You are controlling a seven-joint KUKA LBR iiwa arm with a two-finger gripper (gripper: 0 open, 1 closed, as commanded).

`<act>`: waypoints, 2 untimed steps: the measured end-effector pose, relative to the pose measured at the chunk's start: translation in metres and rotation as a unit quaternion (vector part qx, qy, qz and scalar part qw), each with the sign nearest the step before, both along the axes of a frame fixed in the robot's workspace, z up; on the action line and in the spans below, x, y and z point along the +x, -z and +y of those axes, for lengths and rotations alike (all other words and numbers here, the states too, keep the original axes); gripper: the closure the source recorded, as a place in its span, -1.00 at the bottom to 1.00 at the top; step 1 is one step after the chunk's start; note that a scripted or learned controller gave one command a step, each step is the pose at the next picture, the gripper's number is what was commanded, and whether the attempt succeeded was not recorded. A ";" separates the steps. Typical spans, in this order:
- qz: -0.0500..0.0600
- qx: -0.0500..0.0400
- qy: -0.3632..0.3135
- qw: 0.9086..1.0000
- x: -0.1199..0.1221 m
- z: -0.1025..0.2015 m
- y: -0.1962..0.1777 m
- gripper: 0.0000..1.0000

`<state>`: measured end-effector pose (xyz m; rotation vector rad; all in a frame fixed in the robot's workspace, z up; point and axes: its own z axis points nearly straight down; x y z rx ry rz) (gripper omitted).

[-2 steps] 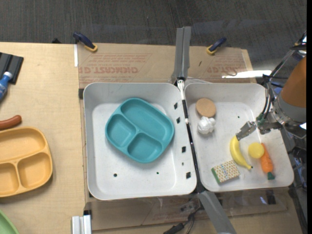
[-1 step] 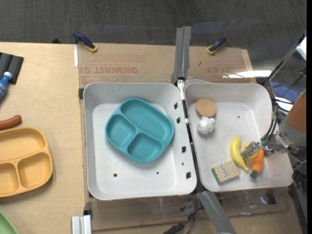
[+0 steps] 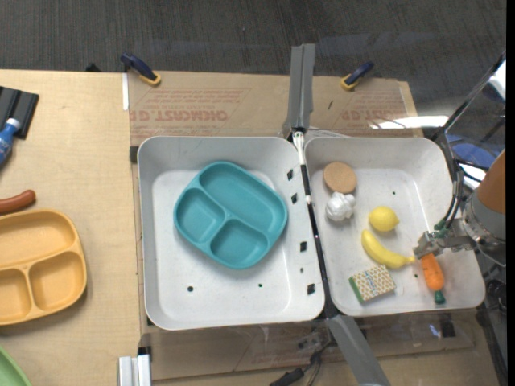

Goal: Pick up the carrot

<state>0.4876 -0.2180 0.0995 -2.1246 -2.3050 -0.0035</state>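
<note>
Carrot (image 3: 434, 273): lying in the right bin (image 3: 402, 153) at its 4 o'clock corner, green tip toward 6, banana (image 3: 383, 250) near at 9. Gripper (image 3: 441, 244) at the carrot's 12 o'clock end; I cannot tell how it is set. I would centre over the orange body, clear of banana and wall, before closing.

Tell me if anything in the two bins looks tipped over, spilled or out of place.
Nothing stands out. The teal divided plate sits flat but skewed in the left bin. The carrot lies whole in the right bin, under the gripper.
</note>
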 end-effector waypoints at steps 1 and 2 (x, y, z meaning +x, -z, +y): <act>-0.004 -0.003 -0.251 0.968 0.015 0.061 -0.054 1.00; -0.003 -0.003 -0.225 0.974 0.042 0.105 -0.139 1.00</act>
